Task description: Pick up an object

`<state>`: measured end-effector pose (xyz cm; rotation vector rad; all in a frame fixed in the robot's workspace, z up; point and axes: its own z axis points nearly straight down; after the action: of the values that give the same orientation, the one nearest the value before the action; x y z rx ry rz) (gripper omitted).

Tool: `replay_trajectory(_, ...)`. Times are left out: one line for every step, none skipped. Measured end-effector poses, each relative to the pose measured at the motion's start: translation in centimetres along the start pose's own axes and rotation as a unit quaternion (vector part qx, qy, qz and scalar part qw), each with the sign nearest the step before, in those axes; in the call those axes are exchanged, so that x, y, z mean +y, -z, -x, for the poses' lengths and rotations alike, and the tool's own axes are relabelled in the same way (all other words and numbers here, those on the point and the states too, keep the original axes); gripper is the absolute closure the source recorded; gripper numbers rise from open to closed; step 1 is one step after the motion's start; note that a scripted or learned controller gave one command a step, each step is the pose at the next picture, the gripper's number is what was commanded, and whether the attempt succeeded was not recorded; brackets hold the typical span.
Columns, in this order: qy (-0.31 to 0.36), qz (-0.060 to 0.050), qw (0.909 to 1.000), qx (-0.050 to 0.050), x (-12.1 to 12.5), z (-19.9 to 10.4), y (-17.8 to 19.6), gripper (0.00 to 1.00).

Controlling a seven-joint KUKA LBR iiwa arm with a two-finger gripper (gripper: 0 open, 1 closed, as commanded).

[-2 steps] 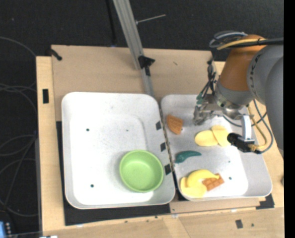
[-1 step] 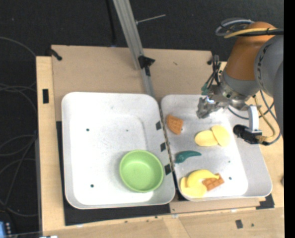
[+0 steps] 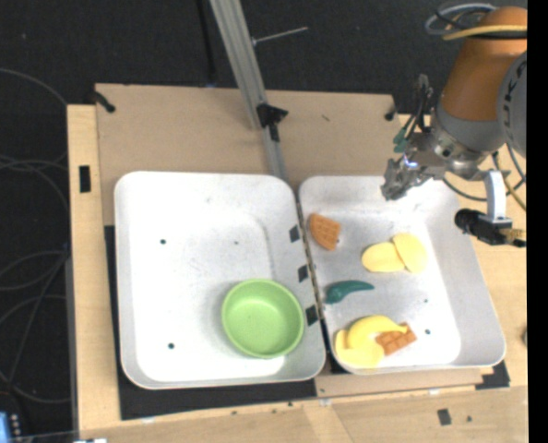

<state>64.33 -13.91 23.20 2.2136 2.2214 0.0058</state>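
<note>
Two shallow white bins are sitting side by side on a tan bench, seen from above at a slant. The left bin (image 3: 163, 220) is holding a single light green bowl (image 3: 263, 317), which is resting upright near its lower right corner. The right bin (image 3: 458, 284) is holding several small items that could be picked up: an orange wedge-shaped piece (image 3: 325, 232) is lying near its upper left, close to the divide between the bins; a pale yellow rounded object (image 3: 394, 254) is lying toward the middle right; a dark teal curved piece (image 3: 346, 290) is lying just below the centre left; and a yellow rounded object (image 3: 364, 338) is sitting near the lower edge with a small orange ridged piece (image 3: 396, 341) resting against its right side. The grey arm with its orange band (image 3: 482, 63) is reaching in from the right, and its gripper (image 3: 399, 181) is hanging over the upper edge of the right bin, well apart from every item below it. Nothing is showing between its fingers, and whether they are spread or closed cannot be told from this angle. A grey metal pole (image 3: 242, 63) is slanting down from the top toward the gap between the bins.
</note>
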Motion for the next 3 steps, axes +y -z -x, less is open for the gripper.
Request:
replay_trajectory(0.0, -0.002, 1.0, 0.001, 0.1, 0.0, 1.0, 1.0)
replay_trajectory(0.0, -0.002, 1.0, 0.001, -0.5, -4.9, 1.8, 1.0)
replay_trajectory(0.001, -0.004, 1.0, 0.001, -2.9, -10.0, 1.1, 1.0)
